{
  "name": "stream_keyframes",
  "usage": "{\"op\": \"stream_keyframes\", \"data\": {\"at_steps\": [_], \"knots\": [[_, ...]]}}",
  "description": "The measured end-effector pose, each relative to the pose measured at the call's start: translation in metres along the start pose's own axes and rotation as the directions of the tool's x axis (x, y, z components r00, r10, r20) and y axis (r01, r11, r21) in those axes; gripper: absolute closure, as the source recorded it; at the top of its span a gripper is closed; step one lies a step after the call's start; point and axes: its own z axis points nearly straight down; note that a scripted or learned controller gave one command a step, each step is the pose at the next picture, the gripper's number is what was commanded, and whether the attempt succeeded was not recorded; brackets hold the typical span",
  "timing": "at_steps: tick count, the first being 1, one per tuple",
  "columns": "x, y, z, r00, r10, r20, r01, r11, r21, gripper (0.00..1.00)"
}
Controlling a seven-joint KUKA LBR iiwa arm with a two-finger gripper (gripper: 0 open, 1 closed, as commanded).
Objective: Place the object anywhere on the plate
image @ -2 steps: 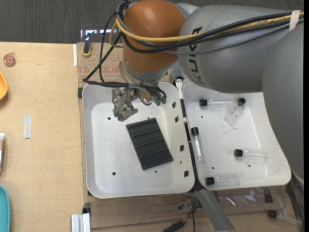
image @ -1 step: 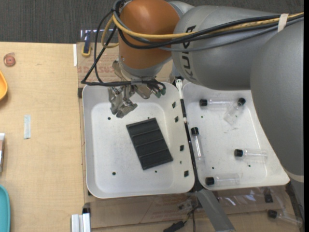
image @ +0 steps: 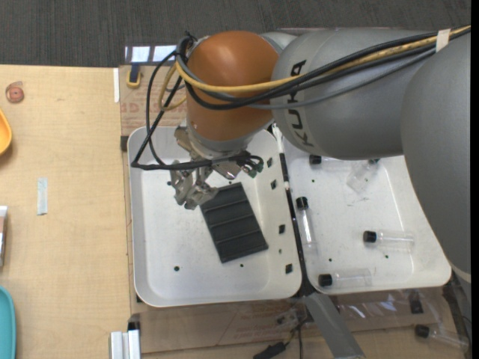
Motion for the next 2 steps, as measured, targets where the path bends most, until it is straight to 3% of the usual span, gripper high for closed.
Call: {"op": "stream_keyframes", "data": {"at_steps": [1, 2], "knots": [[-0.0171, -0.0428, 0.0866, 0.992, -0.129, 0.002, 0.129, 0.992, 0.001, 1.00], [-0.0173, -0.0429, 0.0863, 0.992, -0.129, 0.003, 0.129, 0.992, 0.001, 0.00]]}}
